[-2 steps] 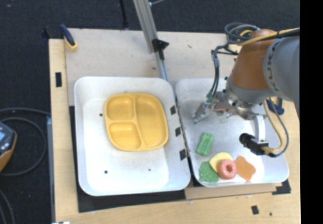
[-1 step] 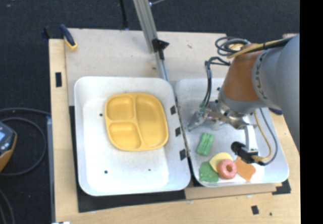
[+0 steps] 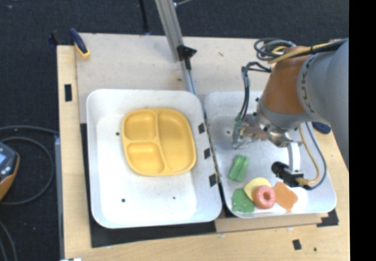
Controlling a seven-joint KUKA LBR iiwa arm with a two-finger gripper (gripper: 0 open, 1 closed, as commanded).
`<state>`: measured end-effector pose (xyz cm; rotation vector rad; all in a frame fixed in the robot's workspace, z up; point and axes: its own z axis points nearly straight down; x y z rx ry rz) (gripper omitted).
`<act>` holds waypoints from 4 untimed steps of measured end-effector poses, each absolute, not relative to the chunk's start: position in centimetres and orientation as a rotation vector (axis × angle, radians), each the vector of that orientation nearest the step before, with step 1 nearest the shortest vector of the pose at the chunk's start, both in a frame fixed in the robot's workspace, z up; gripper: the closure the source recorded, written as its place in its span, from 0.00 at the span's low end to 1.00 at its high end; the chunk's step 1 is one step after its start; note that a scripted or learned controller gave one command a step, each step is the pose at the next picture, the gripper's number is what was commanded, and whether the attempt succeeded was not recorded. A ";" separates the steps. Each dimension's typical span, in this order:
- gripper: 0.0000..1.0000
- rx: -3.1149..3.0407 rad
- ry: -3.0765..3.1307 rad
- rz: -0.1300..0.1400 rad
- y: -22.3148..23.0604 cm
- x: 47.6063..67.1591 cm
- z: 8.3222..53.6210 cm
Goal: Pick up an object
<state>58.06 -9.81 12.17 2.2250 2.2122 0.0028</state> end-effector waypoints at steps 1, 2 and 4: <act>1.00 2.221 2.215 0.005 -10.0 58.1 16.5; 1.00 2.222 2.213 0.006 -10.5 57.8 21.0; 1.00 2.215 2.227 0.001 -6.4 57.0 25.4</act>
